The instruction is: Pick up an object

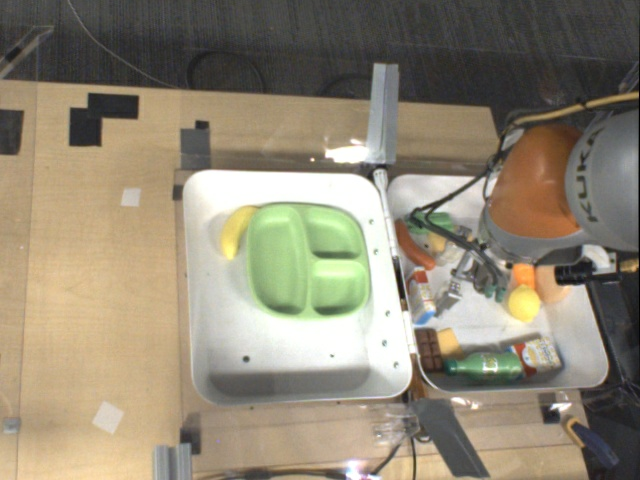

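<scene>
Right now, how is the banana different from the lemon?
The banana is long and curved; the lemon is short and round. The banana lies in the left bin, right beside the green divided plate, whereas the lemon sits in the right bin, among other things near the end effector. Both are yellow fruit shapes.

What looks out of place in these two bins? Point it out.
The green bottle lies on its side along the right bin's near edge rather than standing. In the left bin, the banana sits wedged against the green divided tray, not in a compartment. Nothing looks spilled or broken.
</scene>
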Controlling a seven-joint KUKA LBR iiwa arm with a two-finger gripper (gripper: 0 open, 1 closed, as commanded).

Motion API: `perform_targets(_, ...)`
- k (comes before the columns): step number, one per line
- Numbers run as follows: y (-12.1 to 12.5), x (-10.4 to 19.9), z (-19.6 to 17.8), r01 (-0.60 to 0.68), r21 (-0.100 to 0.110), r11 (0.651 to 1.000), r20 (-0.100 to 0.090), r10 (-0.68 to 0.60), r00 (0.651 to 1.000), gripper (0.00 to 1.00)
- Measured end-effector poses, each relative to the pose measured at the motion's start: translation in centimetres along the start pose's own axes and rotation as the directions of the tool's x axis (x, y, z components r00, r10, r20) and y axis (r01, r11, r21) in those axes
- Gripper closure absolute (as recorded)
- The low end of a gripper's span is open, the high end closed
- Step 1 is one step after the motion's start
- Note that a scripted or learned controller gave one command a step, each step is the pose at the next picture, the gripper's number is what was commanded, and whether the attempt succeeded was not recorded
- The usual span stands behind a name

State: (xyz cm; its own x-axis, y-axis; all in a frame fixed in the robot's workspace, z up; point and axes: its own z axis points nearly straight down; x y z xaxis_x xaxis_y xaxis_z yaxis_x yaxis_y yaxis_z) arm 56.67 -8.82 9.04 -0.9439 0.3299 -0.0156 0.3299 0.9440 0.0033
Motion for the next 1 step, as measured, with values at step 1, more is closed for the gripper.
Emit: perform_targets(1,-0.74,-0.59,0.01,0.041,-0.002,0.999,-0.001,-0.041,0.999,0.00)
